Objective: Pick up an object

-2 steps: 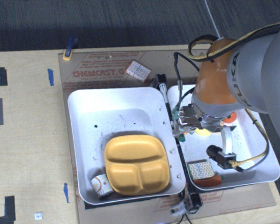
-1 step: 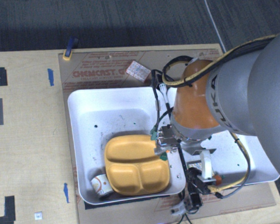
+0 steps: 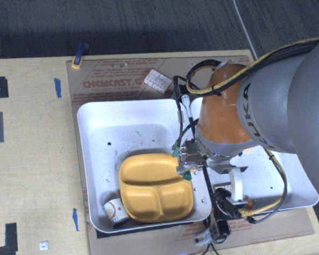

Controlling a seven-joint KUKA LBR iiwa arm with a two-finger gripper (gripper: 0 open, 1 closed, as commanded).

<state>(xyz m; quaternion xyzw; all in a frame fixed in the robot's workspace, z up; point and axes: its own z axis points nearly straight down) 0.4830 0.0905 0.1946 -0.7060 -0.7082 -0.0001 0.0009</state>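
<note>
A yellow three-compartment tray (image 3: 155,186) lies in the front half of the left white bin (image 3: 95,128), its two smaller sections toward the near rim and its single long section toward the bin's middle. Just beside its left front corner, touching or nearly so, a small white-and-orange cup (image 3: 115,209) lies tipped in the bin's near corner. The hand (image 3: 184,163) sits at the tray's right edge, by the wall between the two bins; whether it is spread or closed cannot be made out under the wrist hardware. Above it the arm's orange band (image 3: 220,112) and grey body (image 3: 287,100) cover much of the right bin (image 3: 298,194). Both bins rest on cardboard (image 3: 113,78) atop the pale wooden desk (image 3: 32,159).
</note>
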